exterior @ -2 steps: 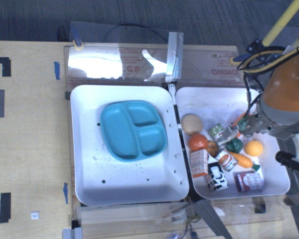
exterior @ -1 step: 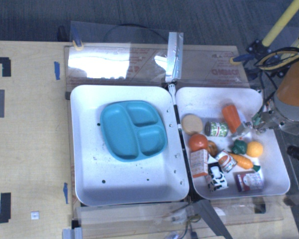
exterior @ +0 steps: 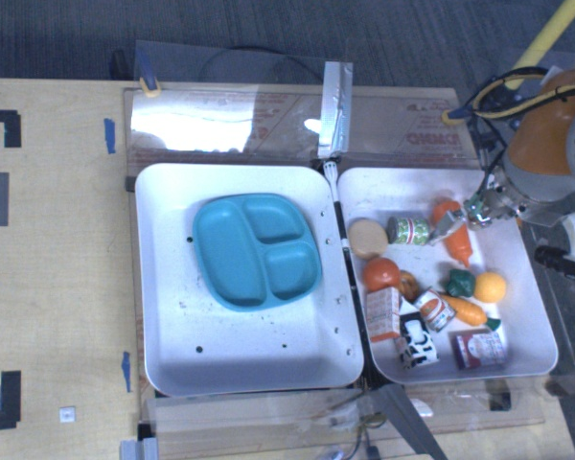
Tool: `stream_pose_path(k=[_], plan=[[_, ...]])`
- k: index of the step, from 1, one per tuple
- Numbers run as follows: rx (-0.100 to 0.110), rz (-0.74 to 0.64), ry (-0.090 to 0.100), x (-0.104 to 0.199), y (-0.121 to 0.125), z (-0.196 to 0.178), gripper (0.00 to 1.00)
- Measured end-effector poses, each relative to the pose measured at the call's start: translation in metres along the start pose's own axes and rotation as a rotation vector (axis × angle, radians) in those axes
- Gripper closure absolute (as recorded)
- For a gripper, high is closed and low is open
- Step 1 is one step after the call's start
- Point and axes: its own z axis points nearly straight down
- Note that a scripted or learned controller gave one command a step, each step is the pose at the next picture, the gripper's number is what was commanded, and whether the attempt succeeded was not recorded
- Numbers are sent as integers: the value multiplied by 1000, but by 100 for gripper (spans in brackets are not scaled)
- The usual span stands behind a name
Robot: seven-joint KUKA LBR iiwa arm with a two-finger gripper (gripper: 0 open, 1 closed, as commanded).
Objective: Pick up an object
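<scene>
Bench (exterior: pixel 48 257), light wood, carries 2 shallow white bins side by side, their inner walls touching along a centre seam.

Left bin (exterior: pixel 163 343): holds 1 blue divided tray (exterior: pixel 257 251) with 3 compartments, set slightly far of centre. Bare white floor runs all round it, widest along the near edge and the left wall.

Right bin (exterior: pixel 537 305): crowded. Items cluster from the centre seam out toward the right, leaving open floor in the far-left corner and a strip along the right wall.

Arm (exterior: pixel 541 147) enters from the far right, orange band above the right bin's far-right rim. Gripper (exterior: pixel 463 215) sits low over the far-right part of the bin, among the items. Fingers too small and cluttered to read; cannot tell whether apart or together.

Items, large to small:
- red and white carton (exterior: pixel 383 312), near the seam
- dark red jar (exterior: pixel 478 349), near-right corner
- black and white cow toy (exterior: pixel 418 343), near edge
- tan round loaf (exterior: pixel 367 238), against the seam
- green-labelled can (exterior: pixel 409 230), lying on its side, just left of the gripper
- tomato (exterior: pixel 381 273)
- carrot (exterior: pixel 461 309)
- orange piece (exterior: pixel 459 244), just beside the gripper tips
- yellow lemon (exterior: pixel 492 287), right of a small green piece (exterior: pixel 460 282)
</scene>
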Motion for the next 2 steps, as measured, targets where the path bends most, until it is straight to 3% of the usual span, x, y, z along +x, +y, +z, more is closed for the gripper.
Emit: stream_pose_path(k=[1,2], plan=[[-4,1,-7,-2,0,-12,100],[-5,163,-8,41,53,-121,100]])
